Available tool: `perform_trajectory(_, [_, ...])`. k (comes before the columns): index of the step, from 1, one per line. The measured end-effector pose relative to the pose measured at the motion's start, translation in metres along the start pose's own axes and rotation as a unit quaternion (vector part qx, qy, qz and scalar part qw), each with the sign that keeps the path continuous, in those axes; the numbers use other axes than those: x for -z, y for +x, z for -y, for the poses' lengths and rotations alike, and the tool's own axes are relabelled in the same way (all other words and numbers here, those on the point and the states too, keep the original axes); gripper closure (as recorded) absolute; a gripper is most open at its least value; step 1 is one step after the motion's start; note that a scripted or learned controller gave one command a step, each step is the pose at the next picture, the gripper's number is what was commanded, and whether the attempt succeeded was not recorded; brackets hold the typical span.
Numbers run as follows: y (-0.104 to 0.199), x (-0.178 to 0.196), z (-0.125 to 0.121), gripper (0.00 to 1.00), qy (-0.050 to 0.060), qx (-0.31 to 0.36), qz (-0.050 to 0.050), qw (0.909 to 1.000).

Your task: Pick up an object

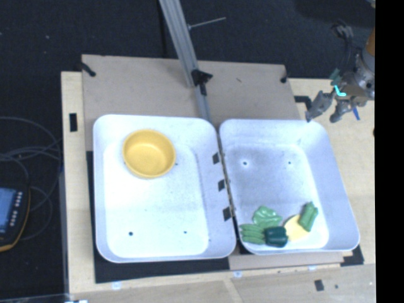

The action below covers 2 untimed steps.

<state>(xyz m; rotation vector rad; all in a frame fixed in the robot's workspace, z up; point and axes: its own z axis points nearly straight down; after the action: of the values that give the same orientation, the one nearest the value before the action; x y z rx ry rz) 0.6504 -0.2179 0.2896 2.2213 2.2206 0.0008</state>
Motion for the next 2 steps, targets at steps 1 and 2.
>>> perform_trajectory(1, [0.000, 0.000, 0.000, 0.00, 0.000, 0.000, 0.000, 1.0000])
perform_trajectory(2, [0.002, -0.042, 0.001, 0.00, 0.002, 0.000, 0.000, 1.0000])
